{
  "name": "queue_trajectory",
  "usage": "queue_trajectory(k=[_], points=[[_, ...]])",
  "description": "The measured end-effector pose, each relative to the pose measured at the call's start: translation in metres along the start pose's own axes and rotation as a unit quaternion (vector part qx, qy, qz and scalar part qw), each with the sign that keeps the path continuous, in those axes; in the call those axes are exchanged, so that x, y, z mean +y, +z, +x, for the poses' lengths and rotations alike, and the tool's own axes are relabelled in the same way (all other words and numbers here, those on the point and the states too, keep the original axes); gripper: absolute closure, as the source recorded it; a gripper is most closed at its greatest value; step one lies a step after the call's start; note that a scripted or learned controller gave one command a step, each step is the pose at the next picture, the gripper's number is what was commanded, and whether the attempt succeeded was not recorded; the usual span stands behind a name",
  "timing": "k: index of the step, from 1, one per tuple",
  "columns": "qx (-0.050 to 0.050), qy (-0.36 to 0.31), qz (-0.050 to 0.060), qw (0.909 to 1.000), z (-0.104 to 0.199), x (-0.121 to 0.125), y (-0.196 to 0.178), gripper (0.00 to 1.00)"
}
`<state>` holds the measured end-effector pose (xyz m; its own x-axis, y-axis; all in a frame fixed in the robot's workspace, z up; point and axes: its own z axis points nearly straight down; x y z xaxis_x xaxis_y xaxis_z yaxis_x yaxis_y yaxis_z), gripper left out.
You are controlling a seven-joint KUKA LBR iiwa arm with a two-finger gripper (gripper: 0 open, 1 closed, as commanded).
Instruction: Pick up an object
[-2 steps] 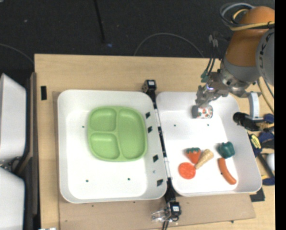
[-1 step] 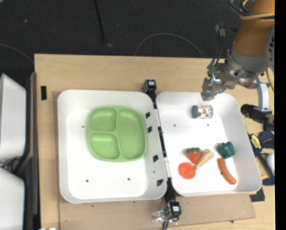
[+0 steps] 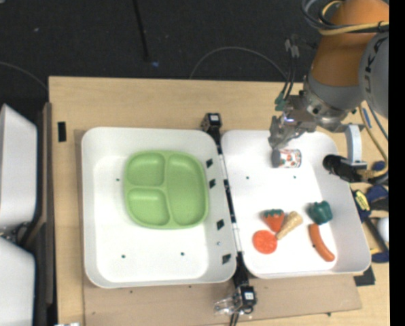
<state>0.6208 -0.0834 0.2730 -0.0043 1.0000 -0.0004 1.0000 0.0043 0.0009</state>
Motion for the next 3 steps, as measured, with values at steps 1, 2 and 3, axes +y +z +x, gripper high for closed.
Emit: queue_trajectory(k=[1,2,3], points=[[0.001,-0.001,0.000,1.0000,0.048,-0.025,-0.004,1.00],[0.001,-0.001,0.000,1.0000,0.097,-0.043,-0.006,1.00],[0.000,-0.001,0.001,1.0000,0.137,-0.065,-0.003,1.00]])
